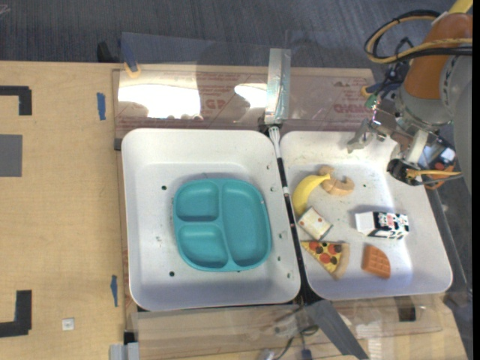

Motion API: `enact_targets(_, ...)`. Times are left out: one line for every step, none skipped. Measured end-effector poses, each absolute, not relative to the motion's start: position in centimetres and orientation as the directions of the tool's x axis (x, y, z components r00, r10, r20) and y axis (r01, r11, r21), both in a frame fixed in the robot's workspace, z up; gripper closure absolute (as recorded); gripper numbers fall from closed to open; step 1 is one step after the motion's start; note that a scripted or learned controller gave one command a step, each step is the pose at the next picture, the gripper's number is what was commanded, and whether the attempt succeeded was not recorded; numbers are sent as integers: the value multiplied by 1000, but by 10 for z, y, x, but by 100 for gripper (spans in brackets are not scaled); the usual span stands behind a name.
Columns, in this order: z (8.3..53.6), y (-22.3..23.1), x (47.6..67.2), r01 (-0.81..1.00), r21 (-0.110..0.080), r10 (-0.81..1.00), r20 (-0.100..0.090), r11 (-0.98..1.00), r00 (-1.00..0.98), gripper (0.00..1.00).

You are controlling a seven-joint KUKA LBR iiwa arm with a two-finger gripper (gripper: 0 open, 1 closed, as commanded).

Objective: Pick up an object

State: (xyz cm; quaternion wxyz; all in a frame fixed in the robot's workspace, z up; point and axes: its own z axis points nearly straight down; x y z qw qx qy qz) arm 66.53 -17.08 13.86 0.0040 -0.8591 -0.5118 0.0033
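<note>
The right bin [427,276] holds several toy foods: a yellow banana [306,191], a tan ring-shaped piece [339,185] beside it, a small white block [313,223], a pizza slice [328,256], an orange bread slice [376,262] and a black-and-white milk carton [383,223]. My gripper [361,137] hangs over the far edge of the right bin, above and apart from the foods, with nothing seen in it. The arm's orange band [448,32] sits at the upper right.
The left bin [142,171] contains a teal divided plate [223,223]. A metal divider [277,88] stands behind the seam between the bins. Cables [420,172] trail off the wrist over the right bin's far right rim.
</note>
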Motion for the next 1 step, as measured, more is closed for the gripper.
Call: enact_targets(117,-163,658,999,-3,999,1,-47,47,0)
